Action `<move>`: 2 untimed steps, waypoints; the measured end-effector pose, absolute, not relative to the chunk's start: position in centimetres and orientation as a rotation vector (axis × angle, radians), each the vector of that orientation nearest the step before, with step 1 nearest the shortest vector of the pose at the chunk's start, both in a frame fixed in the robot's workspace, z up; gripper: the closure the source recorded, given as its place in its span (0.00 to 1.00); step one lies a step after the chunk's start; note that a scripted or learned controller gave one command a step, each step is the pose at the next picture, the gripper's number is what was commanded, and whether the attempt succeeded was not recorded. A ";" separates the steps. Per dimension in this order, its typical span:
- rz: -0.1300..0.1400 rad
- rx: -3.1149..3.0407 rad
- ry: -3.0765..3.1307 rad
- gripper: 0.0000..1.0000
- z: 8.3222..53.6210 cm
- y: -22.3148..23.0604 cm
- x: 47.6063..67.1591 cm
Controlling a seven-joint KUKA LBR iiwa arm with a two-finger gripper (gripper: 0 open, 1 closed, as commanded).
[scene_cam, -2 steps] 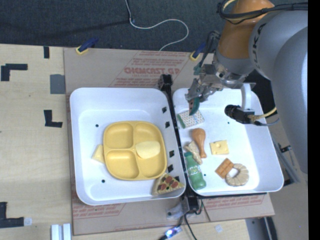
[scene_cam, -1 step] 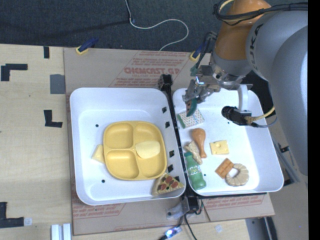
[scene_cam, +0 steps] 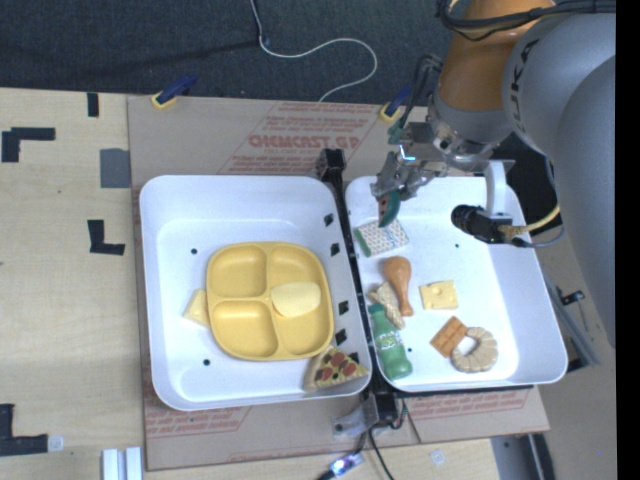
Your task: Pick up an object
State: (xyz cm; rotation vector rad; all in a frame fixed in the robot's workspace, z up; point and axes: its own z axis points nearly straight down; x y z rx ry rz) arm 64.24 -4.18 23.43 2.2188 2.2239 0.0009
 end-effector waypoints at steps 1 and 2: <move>-0.005 2.221 2.224 1.00 21.8 -3.8 64.3; -0.001 2.220 2.222 1.00 23.1 -5.2 65.0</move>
